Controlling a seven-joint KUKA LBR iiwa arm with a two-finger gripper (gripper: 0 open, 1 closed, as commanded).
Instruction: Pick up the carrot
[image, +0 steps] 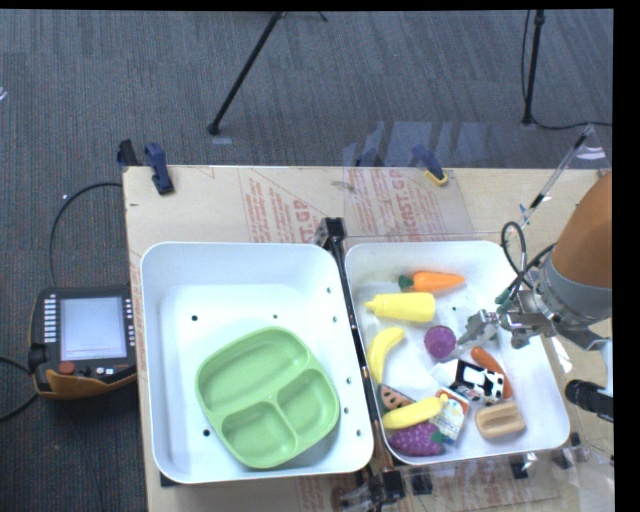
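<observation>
Carrot (434, 281) in the right bin (452, 246), close to the far wall, a little left of bin centre. Long axis roughly left-right in the camera view, green top at the left end, orange tip to the right, tilted only slightly. Lying flat, apart from the wall, just above a yellow piece (402, 307) that nearly touches it from below.

Gripper (478, 326) low over the same bin, right of centre, at the end of the grey wrist coming in from the right. Cannot tell whether open or closed: too small and cluttered at this angle. Nothing visibly held.

Key relation: carrot up and to the left of the gripper, toward the far wall, near but not under it. Purple ball (440, 342) between the two, slightly low. Likely need: shift far-left, then close across the short axis, i.e. near-far, around mid-body.

Risk: second orange-red stick (490, 364) right below the gripper, easy to mistake for the target; no green top seen on it.

Carrot smooth, matte plastic look, tapered cone, probably rigid and light, prone to rolling. Other toys around it similarly smooth. Left bin (150, 300) with a green plate (267, 397), three compartments, not involved.
</observation>
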